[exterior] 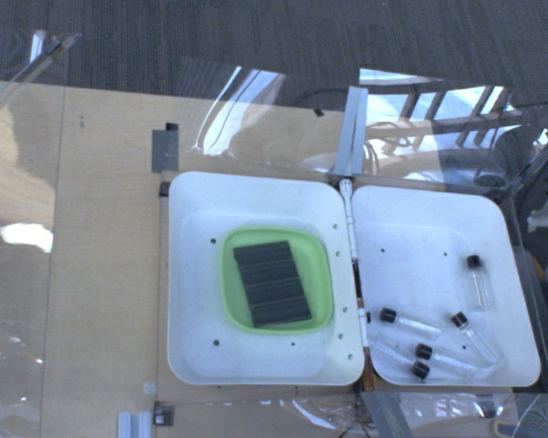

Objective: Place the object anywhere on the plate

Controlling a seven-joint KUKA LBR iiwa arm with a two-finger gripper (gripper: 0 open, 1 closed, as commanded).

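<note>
A green square plate (319, 265) sits in the left white bin (191, 283) on the counter (84, 252), with a dark ribbed rectangular block (271, 283) lying flat on it, slightly turned. The right bin (409, 218) holds five clear vials with black caps (476, 282), four clustered near its front edge. I cannot tell the state of the jaws.

Open white floor rings the green plate (319, 276); capped vials (409, 324) crowd the right bin's (418, 214) near half.

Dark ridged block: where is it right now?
The dark ridged block lies on the green plate in the left bin, well apart from the clear vials in the right bin.
</note>
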